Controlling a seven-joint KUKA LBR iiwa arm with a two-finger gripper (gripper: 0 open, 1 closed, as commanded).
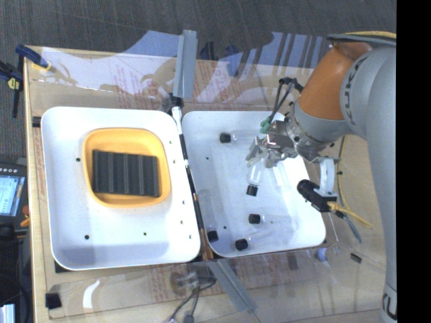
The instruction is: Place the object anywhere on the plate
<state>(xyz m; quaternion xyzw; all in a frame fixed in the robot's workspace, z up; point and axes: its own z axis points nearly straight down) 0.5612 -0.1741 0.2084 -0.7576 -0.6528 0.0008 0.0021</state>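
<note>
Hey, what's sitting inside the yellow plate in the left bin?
A dark ribbed block lies inside the yellow plate, covering most of its floor; what's beneath it is hidden.

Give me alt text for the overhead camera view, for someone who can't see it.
A grey robot arm reaches from the right over the right white bin, its gripper above small clear vials with black caps. The left white bin holds a yellow plate with a dark ridged insert.
</note>
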